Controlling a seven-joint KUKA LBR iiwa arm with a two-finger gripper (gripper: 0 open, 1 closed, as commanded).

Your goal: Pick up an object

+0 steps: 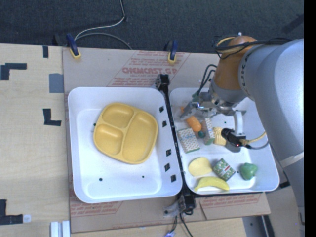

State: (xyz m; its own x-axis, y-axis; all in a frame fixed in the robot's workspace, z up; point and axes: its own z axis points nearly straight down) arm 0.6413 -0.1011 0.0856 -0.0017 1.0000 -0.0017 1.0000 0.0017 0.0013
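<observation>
**Grey arm low over the cluttered right bin**

Nearest the camera, a curved yellow plastic banana (212, 184) lies at the near edge of the right white bin (269, 174).

By size, the grey arm with its orange band (232, 70) comes first, reaching in from the right and bending down over the far part of that bin. Next is the wooden surface (29, 147) that carries both bins on a cardboard sheet (143, 68). The left white bin (81, 172) holds a yellow plastic divided plate (126, 132), lying flat near its middle. The right white bin holds the small things.

The jaws (200, 107) hang over the far left part of the right bin, just above an orange carrot-like toy (195, 124); whether they are open or closed cannot be told, and nothing is seen gripped.

Among the small things, a pale yellow rounded piece (199, 166) lies just beyond the banana. A patterned flat square packet (188, 139) lies near the divider between the bins, just nearer than the carrot toy. A green printed small box (223, 169) sits right of the pale piece, and a green lumpy toy (248, 170) sits right of the box.
</observation>
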